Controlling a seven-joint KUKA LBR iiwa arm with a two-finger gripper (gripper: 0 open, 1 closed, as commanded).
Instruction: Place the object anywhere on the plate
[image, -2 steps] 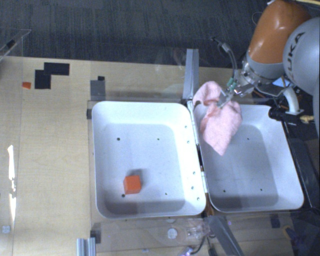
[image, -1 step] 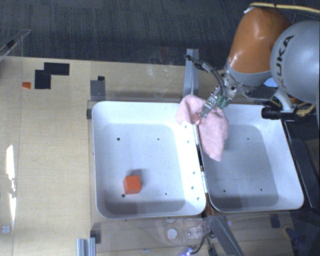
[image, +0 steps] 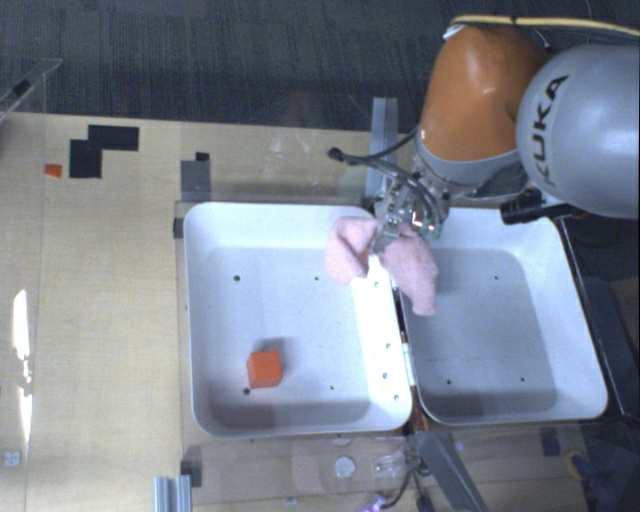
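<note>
— Cloth (image: 385, 262), pink and crumpled, hangs from the gripper (image: 400, 222) above the wall between the two bins.
— Is it really pinched?
— Yes, the fingers are pressed on its top edge (folds droop both sides).
— Anything else?
— An orange block (image: 265, 369) lies in the left bin (image: 215, 300); the right bin (image: 520, 330) is beside it.

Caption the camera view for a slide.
KUKA gripper dangles a limp pink cloth above the bins' shared rim.

We see our arm (image: 520, 110) reaching in from the right, its gripper (image: 400, 222) pointing down, pinching pink cloth (image: 385, 262).
</note>
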